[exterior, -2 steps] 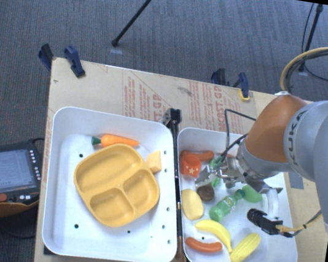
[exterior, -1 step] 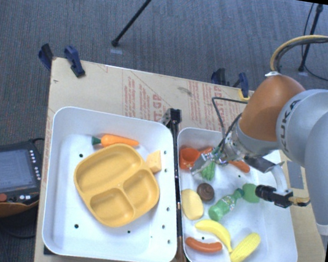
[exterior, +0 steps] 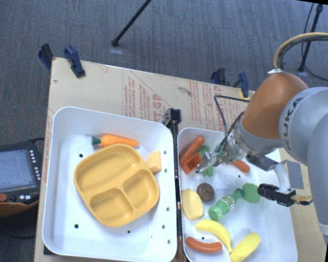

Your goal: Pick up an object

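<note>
My gripper (exterior: pixel 210 161) hangs low over the far left part of the right bin (exterior: pixel 285 241). It sits right above a green toy (exterior: pixel 204 153) and an orange-red wedge (exterior: pixel 191 162), next to a long red-orange sausage shape (exterior: pixel 191 146). Nothing visibly hangs from it. Closer to the front lie a brown round piece (exterior: pixel 205 191), a pale potato (exterior: pixel 191 204), a green bottle (exterior: pixel 223 206), a banana (exterior: pixel 214 231), a corn cob (exterior: pixel 245 247) and a red sausage (exterior: pixel 203 246).
The left bin (exterior: pixel 52 202) holds a yellow divided plate (exterior: pixel 116 183), a carrot (exterior: pixel 116 141) and a cheese wedge (exterior: pixel 154 162). A small orange piece (exterior: pixel 242 166) and a green ball (exterior: pixel 251 193) lie right of the gripper. A pendant (exterior: pixel 4 176) rests on the floor at left.
</note>
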Available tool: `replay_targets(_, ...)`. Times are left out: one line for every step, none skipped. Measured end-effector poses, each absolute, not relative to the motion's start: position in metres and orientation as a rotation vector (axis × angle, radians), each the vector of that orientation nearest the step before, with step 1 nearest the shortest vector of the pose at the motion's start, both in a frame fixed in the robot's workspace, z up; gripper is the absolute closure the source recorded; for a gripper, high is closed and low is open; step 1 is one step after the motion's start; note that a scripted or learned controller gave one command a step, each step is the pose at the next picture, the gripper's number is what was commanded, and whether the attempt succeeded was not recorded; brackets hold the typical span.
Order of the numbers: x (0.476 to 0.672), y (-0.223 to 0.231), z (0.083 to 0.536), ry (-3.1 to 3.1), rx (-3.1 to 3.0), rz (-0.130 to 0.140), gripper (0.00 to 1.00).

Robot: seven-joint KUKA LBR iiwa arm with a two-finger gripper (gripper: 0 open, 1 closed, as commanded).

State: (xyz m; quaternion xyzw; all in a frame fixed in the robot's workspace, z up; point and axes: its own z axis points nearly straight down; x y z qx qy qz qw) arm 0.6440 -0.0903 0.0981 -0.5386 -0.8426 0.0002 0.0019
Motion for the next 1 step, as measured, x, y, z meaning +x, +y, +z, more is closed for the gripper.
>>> replay_targets(0.6181, -0.0662, 0.2809, -2.646, -1.699, -0.002, 1.0)
